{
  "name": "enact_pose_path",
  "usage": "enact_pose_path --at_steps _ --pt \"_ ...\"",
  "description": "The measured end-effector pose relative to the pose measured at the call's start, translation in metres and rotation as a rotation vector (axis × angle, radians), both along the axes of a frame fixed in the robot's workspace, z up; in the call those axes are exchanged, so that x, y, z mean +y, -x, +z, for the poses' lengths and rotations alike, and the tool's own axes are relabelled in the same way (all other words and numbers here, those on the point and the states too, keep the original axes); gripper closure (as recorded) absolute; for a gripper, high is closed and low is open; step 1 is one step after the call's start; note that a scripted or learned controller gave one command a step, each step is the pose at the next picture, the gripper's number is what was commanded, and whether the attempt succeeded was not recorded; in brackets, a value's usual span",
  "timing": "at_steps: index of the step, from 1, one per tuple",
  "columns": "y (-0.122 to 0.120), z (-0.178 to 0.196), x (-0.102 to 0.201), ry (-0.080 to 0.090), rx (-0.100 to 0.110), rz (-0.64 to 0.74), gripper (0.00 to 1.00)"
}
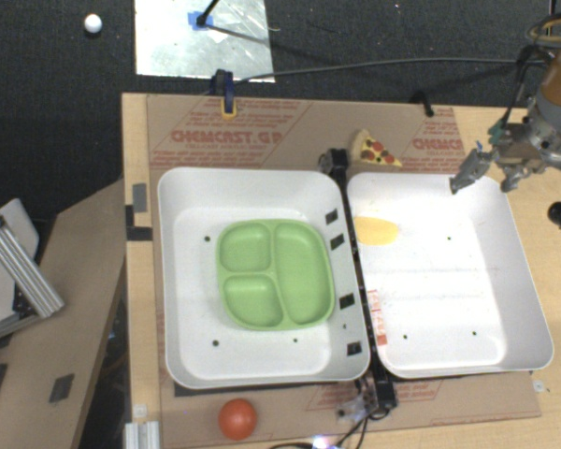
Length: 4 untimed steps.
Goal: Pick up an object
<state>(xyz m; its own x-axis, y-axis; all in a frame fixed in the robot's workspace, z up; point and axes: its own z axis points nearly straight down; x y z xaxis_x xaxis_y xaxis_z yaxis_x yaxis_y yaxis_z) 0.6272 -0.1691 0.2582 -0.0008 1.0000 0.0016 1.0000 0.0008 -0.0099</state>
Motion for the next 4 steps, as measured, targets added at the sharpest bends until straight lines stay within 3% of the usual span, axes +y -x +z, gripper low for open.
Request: enact_pose_path --at_steps 1,3,4 --pt "-0.002 0.007 0.001 0.002 -0.012 0.003 0.0" --pt "0.006 -0.107 -0.014 0.002 -0.009 0.0 0.0" --pt "0.002 -0.16 -0.004 0.001 -0.008 0.004 0.0"
